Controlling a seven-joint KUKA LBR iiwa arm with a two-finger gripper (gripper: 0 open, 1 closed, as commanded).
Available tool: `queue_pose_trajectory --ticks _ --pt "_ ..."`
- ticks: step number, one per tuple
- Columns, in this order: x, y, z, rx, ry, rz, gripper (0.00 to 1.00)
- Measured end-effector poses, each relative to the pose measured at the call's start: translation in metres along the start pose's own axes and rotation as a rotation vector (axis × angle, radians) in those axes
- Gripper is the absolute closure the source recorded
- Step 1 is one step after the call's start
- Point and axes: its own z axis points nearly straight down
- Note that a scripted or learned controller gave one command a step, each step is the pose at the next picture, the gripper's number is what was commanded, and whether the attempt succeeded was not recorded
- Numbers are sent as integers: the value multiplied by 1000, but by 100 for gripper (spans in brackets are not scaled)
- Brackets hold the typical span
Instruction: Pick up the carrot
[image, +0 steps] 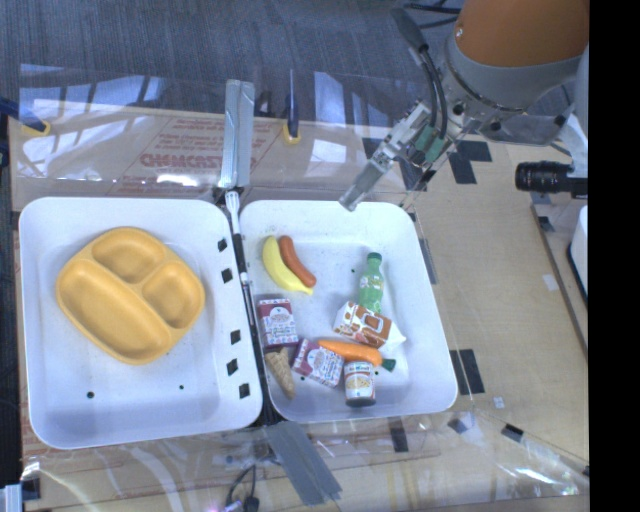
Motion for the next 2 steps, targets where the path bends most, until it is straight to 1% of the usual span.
queue_pose_trajectory --ticks 1,2 --pt "71 -5 -7 -2 -2 -252 0" --pt "158 15 -6 -1 -1 -62 0"
